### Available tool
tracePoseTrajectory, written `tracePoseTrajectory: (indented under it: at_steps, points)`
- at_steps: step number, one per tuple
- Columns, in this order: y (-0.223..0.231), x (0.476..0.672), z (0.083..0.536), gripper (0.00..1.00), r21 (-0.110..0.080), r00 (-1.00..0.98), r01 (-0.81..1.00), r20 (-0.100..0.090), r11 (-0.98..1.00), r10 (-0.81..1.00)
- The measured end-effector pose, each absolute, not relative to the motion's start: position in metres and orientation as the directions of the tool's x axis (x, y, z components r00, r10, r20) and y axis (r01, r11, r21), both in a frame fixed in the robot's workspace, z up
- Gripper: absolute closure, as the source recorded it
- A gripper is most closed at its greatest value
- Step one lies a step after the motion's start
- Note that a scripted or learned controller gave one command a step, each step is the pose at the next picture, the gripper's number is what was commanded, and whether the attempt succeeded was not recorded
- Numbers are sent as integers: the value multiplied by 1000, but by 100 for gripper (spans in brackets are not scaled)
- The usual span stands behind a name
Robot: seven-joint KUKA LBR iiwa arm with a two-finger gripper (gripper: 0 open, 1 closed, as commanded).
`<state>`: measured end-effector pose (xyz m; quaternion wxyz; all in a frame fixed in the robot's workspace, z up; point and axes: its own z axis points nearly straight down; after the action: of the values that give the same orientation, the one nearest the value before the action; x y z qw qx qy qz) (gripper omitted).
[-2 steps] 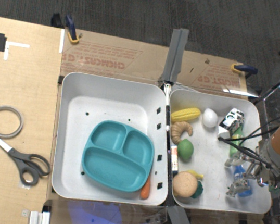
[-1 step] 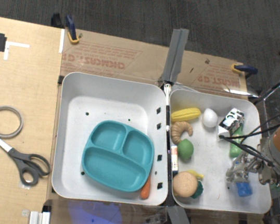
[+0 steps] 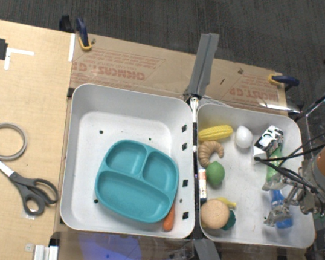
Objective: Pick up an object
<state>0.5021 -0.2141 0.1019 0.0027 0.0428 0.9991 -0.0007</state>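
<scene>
low at the right bin's [image 3: 238, 233] edge, the claw [image 3: 279, 203] hangs by something blue [image 3: 283, 223]; grip seemingly unreadable.

The teal tray [image 3: 138, 181] crowds the left bin's [image 3: 81, 144] middle, leaving bare floor behind it. In the right bin [image 3: 239, 227], bare floor lies right of the green ball [image 3: 215, 173], with foods stacked along the divider.

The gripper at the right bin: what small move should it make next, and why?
Probably a short lowering, straight down. The gripper hangs at the right side of the right bin, over some small blue and green things that I cannot name. The croissant and green ball lie further left, so the near things seem the easier target.
</scene>
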Motion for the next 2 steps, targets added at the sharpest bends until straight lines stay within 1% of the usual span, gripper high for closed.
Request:
tracePoseTrajectory:
  at_steps: [1, 2]
  points:
    - [-222, 479, 92, 0, 0, -995, 103, -2, 995, 103]
    - [-221, 481, 102, 100, -2, -995, 99, -6, 995, 99]
